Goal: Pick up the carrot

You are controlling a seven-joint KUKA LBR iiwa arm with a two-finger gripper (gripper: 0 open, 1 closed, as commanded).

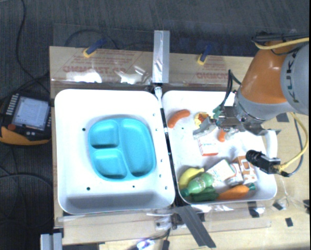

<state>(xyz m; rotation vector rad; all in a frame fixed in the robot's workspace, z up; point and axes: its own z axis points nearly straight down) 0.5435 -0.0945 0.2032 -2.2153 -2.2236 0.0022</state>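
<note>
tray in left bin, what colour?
Light blue tray, three compartments; the camera view shows it plainly.

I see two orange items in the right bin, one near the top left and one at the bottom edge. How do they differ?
The hot dog lies on bare floor near the right bin's upper left, apart from other items; the carrot lies along the lower wall, wedged against cartons and a green item. The hot dog is blunt and rounded at both ends; the carrot tapers to one end. Both are orange, elongated and lying flat.
</note>
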